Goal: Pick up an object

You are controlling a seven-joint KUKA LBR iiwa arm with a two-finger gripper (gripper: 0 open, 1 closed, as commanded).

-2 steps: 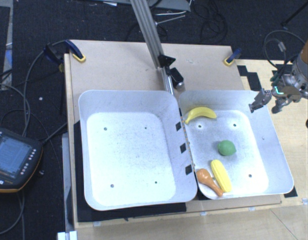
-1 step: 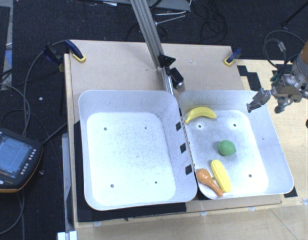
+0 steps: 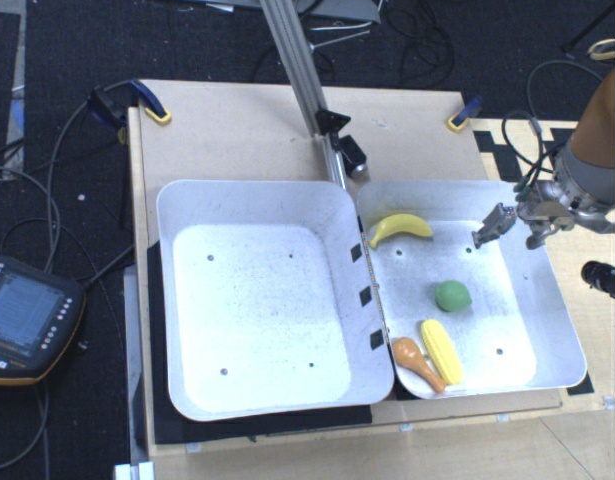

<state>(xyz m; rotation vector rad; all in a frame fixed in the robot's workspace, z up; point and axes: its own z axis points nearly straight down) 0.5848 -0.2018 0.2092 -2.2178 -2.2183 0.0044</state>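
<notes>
On the table: two shallow white plastic bins lie side by side on the pale wooden table [image 3: 247,133]; the left white bin [image 3: 187,208] takes the middle and left of the frame, the right white bin [image 3: 552,308] the middle right.
Claw: the two-finger claw [image 3: 515,226] is at the right of the frame, above the upper right part of the right bin. Its two dark fingers stand apart, so it looks open, and nothing is between them.
Arm: the grey arm with the orange band [image 3: 595,138] comes in from the right edge, upper right of the frame.
Yellow curved banana-shaped toy [image 3: 400,228]: in the upper left part of the right bin, close to the wall shared with the left bin, well apart from the claw.
Small green round ball [image 3: 452,296]: near the middle of the right bin, below and to the left of the claw.
Yellow corn-cob-shaped toy [image 3: 440,352]: in the lower left part of the right bin, lying at a slant.
Orange pear-like toy [image 3: 413,357]: just beside the corn toy on its left, and they seem to touch.
Around the table: a grey metal pole [image 3: 297,53] runs from the top of the frame down to the place where the bins meet; a dark handheld control pad [image 3: 25,313] lies on the dark floor at the left edge; yellow clamps [image 3: 155,114] sit at the upper corners of the table.
</notes>
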